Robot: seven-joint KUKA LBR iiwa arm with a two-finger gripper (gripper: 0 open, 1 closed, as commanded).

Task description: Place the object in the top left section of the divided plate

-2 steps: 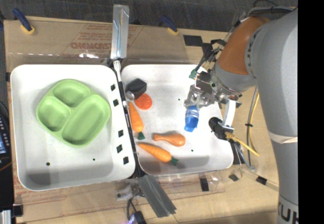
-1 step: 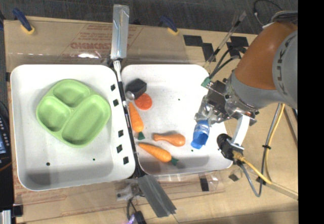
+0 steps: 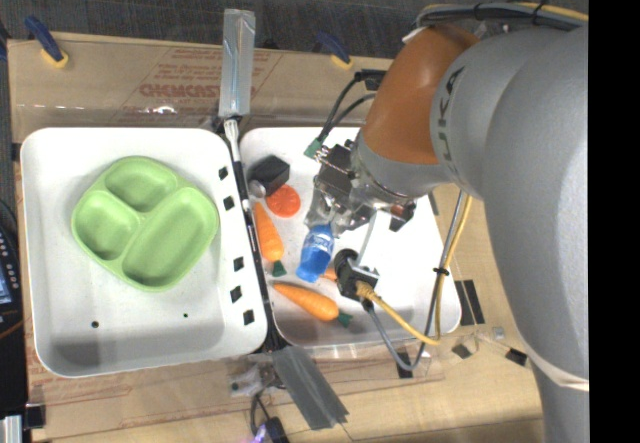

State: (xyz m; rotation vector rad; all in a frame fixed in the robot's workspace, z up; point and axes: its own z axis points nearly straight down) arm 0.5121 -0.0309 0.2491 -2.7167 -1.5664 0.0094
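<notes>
On the cardboard-topped table (image 3: 120,81), your two white bins sit side by side. The green divided plate (image 3: 146,221) lies bare in the left bin (image 3: 60,331). The claw (image 3: 330,221) hovers over the right bin (image 3: 440,311), apparently pinching a blue bottle (image 3: 316,253) among two carrots; you have the whole transfer left.

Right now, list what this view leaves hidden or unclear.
- Gripper: in the camera view the wrist covers it from above, so its contact with the blue object is unclear.
- Right bin: the arm hides most of its right half.
- Blue object: too small and partly covered to identify.
- Carrot beside the divider: its lower end is hidden behind the blue object.
</notes>
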